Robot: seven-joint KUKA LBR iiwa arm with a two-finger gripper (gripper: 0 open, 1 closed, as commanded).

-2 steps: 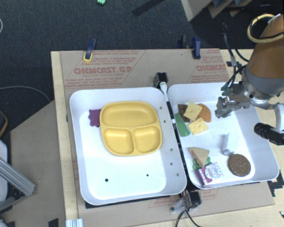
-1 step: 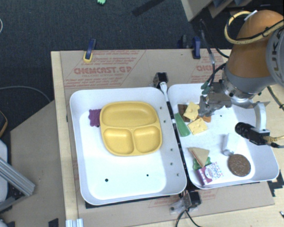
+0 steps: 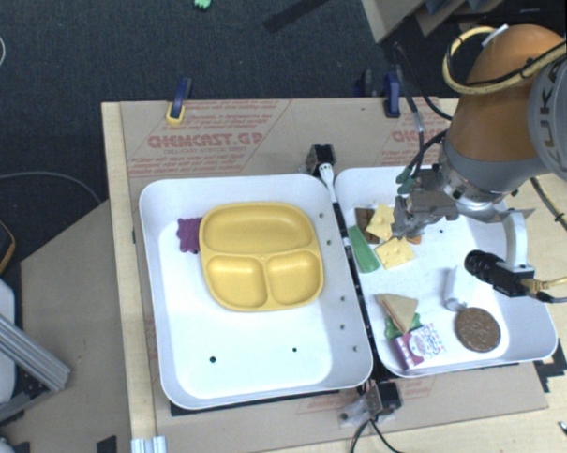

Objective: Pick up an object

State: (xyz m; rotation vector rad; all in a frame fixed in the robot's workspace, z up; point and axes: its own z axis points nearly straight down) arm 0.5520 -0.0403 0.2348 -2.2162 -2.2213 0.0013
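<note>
Reaching from right | hand [image 3: 407, 223] low over cheese pieces [image 3: 393, 252]

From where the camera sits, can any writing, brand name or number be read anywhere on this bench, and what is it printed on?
"CHEMCAST GP", red print on the brown protective sheet behind the left bin; the smaller red lines under it are too blurred to read.
Red print repeats behind the right bin, cut off by the arm and unreadable.
The small packet in the right bin carries markings too small to read.

Glossy, seemingly plastic yellow tray [image 3: 261, 253]
</note>
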